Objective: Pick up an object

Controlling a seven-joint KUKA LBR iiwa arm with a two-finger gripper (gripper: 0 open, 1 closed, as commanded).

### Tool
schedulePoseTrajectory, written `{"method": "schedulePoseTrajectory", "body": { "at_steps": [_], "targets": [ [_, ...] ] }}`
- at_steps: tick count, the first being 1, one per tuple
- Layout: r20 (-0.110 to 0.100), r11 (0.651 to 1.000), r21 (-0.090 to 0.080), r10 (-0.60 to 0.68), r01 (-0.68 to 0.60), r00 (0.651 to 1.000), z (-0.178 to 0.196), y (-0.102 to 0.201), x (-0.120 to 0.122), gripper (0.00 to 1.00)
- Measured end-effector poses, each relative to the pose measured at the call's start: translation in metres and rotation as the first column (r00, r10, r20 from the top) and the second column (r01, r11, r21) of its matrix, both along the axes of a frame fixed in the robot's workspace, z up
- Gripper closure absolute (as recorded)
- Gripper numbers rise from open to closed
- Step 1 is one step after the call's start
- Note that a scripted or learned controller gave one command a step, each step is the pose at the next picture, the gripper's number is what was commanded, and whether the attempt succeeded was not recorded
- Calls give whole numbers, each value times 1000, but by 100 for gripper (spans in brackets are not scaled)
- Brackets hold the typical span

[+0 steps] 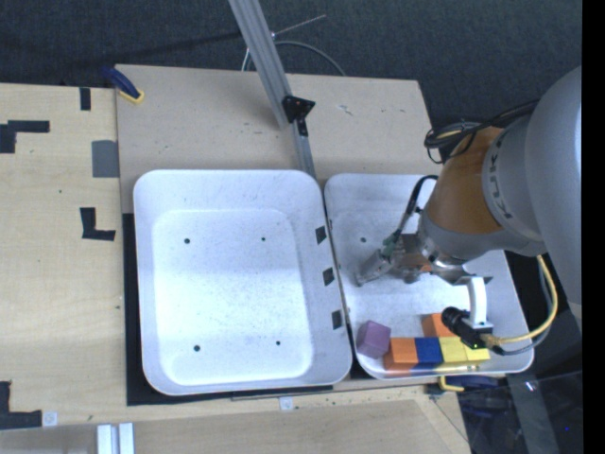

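My gripper [371, 270] hangs low over the middle of the right bin [359, 206], its fingers pointing left, with nothing visible between them. Along the bin's near edge lie several blocks: a purple one [374, 337], an orange one [405, 350], a blue one [428, 350], a yellow one [457, 353] and another orange one [436, 325] behind them. The gripper is above and apart from the blocks, a short way behind the purple one. The grey arm with its orange band [463, 192] covers the bin's right side.
The left bin [227, 282] sits beside the right one, sharing a raised rim between them. A slanted metal pole [269, 60] crosses the bench behind the bins. Cables loop near the arm's wrist and along the bin's right edge.
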State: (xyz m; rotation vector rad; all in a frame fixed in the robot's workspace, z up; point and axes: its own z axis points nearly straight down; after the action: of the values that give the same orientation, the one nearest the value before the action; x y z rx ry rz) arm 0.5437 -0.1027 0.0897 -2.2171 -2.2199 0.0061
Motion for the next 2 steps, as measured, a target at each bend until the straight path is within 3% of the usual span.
{"method": "schedulePoseTrajectory", "body": {
  "at_steps": [1, 2],
  "targets": [
    [0, 1000, -1, -4, 4, 1000, 2, -25, -38, 0],
    [5, 1000, 1, 5, -5, 1000, 2, 15, -9, 0]
  ]
}}
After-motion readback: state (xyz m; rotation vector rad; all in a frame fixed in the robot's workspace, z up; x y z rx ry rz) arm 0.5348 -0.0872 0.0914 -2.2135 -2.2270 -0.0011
